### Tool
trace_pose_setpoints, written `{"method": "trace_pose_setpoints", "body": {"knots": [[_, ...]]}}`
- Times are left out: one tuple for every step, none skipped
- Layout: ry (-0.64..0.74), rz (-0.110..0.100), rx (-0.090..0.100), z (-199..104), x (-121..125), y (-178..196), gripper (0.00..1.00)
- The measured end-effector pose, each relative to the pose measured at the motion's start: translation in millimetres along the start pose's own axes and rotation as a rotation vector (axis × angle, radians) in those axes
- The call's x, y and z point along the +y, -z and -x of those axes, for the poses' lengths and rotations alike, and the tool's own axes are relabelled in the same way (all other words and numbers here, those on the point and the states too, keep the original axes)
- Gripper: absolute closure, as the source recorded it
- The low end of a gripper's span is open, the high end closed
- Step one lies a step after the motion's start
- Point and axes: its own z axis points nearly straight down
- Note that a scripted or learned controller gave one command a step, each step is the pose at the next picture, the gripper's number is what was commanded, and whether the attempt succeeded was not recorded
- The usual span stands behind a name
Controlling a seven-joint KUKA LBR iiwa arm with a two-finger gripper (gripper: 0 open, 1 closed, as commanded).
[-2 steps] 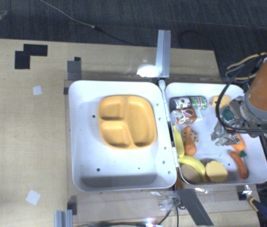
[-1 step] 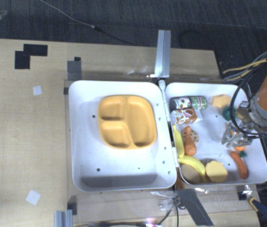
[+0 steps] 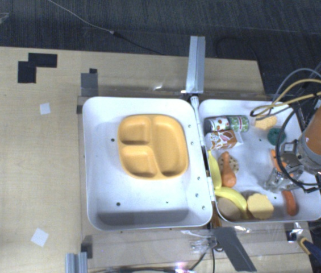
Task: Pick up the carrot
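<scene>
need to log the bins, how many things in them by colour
yellow: 4, the divided plate, banana, cut piece, wedge
orange: 2, carrot, piece
green: 2, can, knob
brown: 1, carton
total: 9

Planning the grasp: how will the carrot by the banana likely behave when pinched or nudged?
The carrot looks like a smooth, tapered toy, so it is probably stiff and light. Its rounded shape could let it roll or slip from a pinch. It lies against the banana near the right bin wall, so a push may jam it rather than free it.
</scene>
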Motion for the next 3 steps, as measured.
{"method": "trace_pose_setpoints", "body": {"knots": [[-0.039, 0.000, -0.001, 49.2, 19.1, 89.5, 1.00], [0.041, 0.009, 0.000, 76.4, 36.6, 84.1, 1.00], [0.318, 0.004, -0.001, 46.5, 43.9, 0.3, 1.00]]}}
